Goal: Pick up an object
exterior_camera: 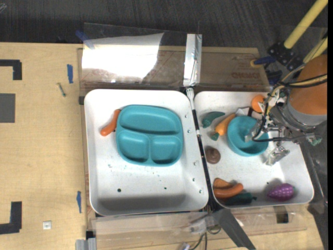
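Bench: pale wooden bench point(36, 139) bearing two shallow white bins side by side.
Near edge, right bin point(302, 165): purple bumpy grape-like toy point(281, 192) at the near right corner; orange carrot-shaped toy point(228, 187) by the near left corner.
Left bin point(99, 155): teal three-compartment plastic tray point(150, 134) at the centre, an orange sausage-shaped toy point(109, 124) touching its left rim.
Middle, right bin: small brown round toy point(212, 153) near the left wall; teal round plastic bowl point(246, 136) tilted.
Gripper point(260, 134): over the bowl's right rim; finger state cannot be told.
Far: grey arm with orange band point(309, 95) above the right bin's far right corner.
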`<state>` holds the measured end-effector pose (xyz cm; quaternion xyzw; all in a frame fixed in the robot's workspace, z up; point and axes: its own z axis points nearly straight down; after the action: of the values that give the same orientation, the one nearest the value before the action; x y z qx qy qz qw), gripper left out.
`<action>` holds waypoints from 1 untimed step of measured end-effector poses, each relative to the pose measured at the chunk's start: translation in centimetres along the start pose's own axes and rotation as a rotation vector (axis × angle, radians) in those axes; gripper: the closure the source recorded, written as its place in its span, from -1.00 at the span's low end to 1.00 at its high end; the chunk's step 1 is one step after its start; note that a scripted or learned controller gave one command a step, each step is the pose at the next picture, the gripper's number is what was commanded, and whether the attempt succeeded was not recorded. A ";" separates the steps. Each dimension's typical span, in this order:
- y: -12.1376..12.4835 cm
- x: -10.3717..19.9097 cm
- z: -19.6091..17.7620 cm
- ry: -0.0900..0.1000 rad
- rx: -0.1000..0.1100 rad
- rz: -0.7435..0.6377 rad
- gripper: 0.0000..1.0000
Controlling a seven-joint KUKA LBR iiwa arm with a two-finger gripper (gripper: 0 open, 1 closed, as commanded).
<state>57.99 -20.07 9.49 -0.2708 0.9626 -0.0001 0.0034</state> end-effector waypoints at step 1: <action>-0.3 -5.5 0.5 -0.005 0.006 -0.593 -1.00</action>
<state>62.83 -17.48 9.07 -0.5403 0.8415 -0.0033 0.0063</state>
